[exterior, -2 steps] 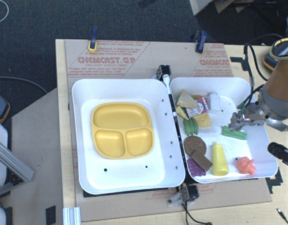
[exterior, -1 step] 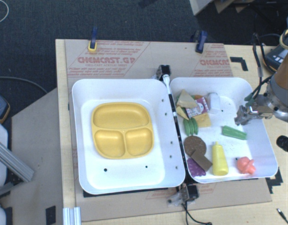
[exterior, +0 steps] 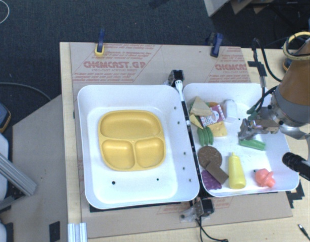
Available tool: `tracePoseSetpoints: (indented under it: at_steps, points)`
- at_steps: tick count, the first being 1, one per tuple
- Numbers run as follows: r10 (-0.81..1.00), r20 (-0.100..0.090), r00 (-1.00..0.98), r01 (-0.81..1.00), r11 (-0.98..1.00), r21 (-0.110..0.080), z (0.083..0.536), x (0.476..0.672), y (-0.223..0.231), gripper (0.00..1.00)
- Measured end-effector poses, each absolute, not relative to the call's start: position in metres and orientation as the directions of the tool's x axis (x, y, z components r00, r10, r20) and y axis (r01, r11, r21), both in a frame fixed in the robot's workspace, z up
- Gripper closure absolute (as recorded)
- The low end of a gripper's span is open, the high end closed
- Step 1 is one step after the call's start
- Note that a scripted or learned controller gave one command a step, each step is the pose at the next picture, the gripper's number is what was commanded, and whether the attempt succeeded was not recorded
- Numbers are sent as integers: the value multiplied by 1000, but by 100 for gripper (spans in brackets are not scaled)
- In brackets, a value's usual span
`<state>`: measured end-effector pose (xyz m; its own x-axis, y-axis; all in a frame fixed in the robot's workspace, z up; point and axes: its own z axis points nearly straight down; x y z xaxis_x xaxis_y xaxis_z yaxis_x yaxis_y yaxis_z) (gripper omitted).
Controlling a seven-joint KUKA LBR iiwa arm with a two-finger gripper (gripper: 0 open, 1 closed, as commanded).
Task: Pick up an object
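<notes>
1. Nearest my overhead camera is the arm itself: its orange-banded wrist (exterior: pixel 296 87) stands high over the right edge of the right bin (exterior: pixel 283 150), and the gripper (exterior: pixel 249 131) hangs below it over the bin's middle right part.
2. From this slant I cannot tell whether the gripper is released or clenched, and I see nothing held in it.
3. Just under and beside it, toward the near edge, lies a green piece (exterior: pixel 253 144) flat on the bin floor. It is the closest thing, so I judge it the likely target; whether the gripper touches it I cannot say.
4. It lies apart from the other things, which should give room for a straight descent.
5. Further toward the near edge stands a yellow bottle (exterior: pixel 236 170), and a pink toy (exterior: pixel 264 178) sits near the near right corner, the two apart.
6. Along the left wall the things crowd together: a brown disc (exterior: pixel 210 156), a purple piece (exterior: pixel 210 180) touching it, green pods (exterior: pixel 205 135) and a tan wedge (exterior: pixel 199 107) higher up. That pile looks harder to grasp cleanly.
7. The left bin (exterior: pixel 89 135) holds a yellow divided tray (exterior: pixel 130 139) in its centre, well apart from the arm.
8. The blue clamps (exterior: pixel 215 44) at the bench's far edge presumably pin its board in place.
</notes>
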<state>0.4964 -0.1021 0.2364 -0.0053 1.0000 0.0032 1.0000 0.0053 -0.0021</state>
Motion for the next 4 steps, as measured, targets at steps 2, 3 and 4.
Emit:
tracePoseSetpoints:
  at_steps: [2,3,4]
  points:
    - [1000,-1,0,1000,0,0,217,487,-53,100]
    - [1000,2,0,1000,0,-4,218,474,-46,100]
    - [1000,-1,-1,1000,1,1,216,484,-46,100]
